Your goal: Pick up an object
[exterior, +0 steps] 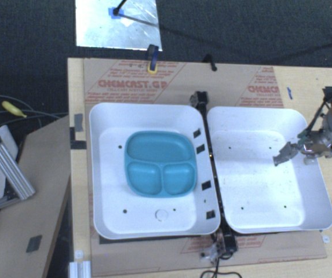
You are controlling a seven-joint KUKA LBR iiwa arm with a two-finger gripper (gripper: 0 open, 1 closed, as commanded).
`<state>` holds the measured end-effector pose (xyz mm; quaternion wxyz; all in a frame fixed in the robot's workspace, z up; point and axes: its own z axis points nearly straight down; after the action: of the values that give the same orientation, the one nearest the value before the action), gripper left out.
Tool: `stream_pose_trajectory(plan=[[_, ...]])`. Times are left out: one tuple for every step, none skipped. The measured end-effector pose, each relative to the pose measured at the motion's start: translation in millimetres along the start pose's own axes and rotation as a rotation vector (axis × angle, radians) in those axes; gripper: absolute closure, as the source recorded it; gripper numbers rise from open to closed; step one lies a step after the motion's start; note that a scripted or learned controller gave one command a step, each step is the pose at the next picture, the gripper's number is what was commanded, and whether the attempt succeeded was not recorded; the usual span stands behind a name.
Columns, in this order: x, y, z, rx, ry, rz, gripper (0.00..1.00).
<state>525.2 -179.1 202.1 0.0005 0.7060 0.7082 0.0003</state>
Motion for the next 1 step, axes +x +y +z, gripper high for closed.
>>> stream_pose_trajectory(plan=[[76.2, 39.9, -53.3, -0.008, 0.001, -0.01, 0.0]])
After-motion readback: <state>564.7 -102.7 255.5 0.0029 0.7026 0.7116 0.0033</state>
